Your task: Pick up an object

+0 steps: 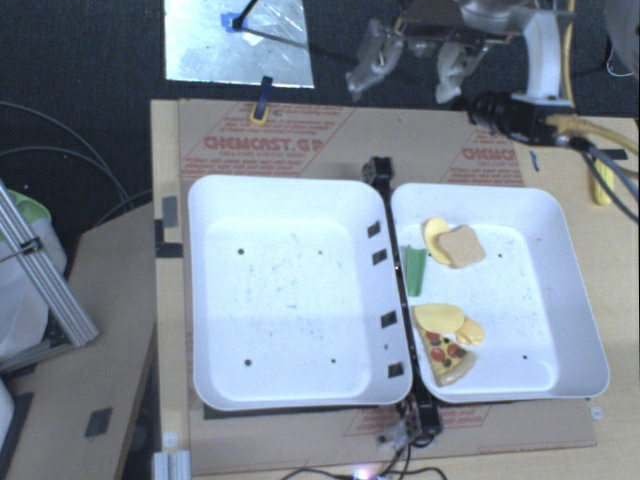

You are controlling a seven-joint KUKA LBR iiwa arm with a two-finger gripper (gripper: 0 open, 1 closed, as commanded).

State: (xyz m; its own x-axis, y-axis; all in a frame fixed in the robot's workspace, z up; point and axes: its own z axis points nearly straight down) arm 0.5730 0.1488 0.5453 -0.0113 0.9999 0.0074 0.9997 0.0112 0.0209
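Overhead, your claw (412,66) hangs spread and empty above the bench's far edge, while below and nearer, in the right bin (575,268), toy food lies clustered: take the light, stiff-looking bread slice (461,246) by its edges.

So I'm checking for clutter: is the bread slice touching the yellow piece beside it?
Touching. The camera view shows the bread slice overlapping the yellow piece with no gap between them.

My bench carries 2 white bins: left bin (285,298), right bin (545,298). Cardboard sheet (290,140) lies beneath both. Shiny foil square (235,28) on dark floor beyond; cables (600,158) at right.
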